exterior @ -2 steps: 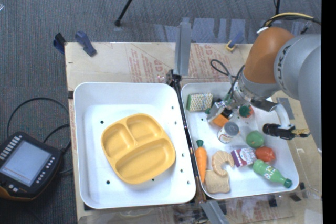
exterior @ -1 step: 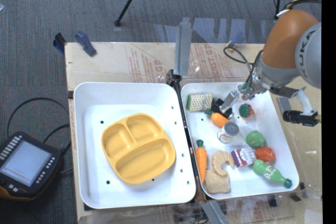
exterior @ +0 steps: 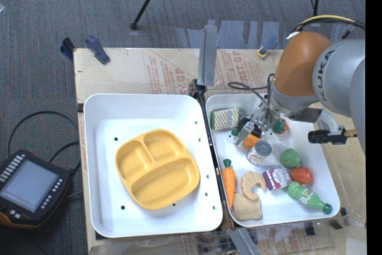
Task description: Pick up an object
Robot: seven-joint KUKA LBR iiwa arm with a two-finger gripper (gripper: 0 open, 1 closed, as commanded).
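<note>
My gripper (exterior: 255, 128) is down in the right bin (exterior: 332, 188), near its back left part. It hangs right over a small orange item (exterior: 250, 140), beside a silver can (exterior: 259, 153). A green and white packet (exterior: 225, 119) lies just left of the gripper. Further forward in the same bin lie a carrot (exterior: 229, 182), a croissant (exterior: 253, 181), a slice of bread (exterior: 246, 207), a purple packet (exterior: 276, 178), a lime (exterior: 290, 158), a tomato (exterior: 302, 176) and a green bottle (exterior: 308, 197).
The left bin (exterior: 101, 128) holds a yellow divided plate (exterior: 157, 168). A metal post (exterior: 208, 57) rises behind the seam between the bins. A teach pendant (exterior: 28, 185) lies on the floor at the left.
</note>
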